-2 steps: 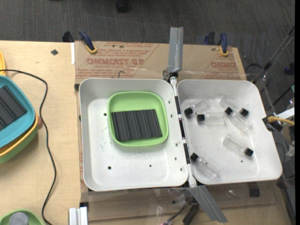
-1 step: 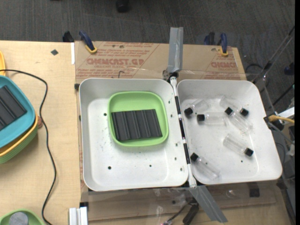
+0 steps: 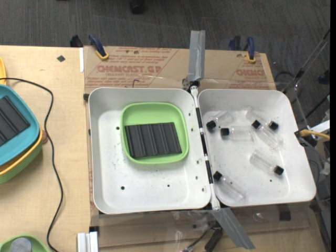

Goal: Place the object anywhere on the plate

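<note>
Meanwhile, clear vials (image 3: 265,135) lie scattered beside the green plate (image 3: 155,132).

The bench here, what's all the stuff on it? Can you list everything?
White bins: two, side by side, mid-bench.
Green plate: one, in the left bin, bearing a dark ribbed mat.
Clear vials with black caps: about six, scattered in the right bin.
Cardboard sheet: one, brown, behind the bins, held by blue and orange clamps.
Stacked trays: teal on top, left edge.
Black cable: one, on the wooden bench.
</note>
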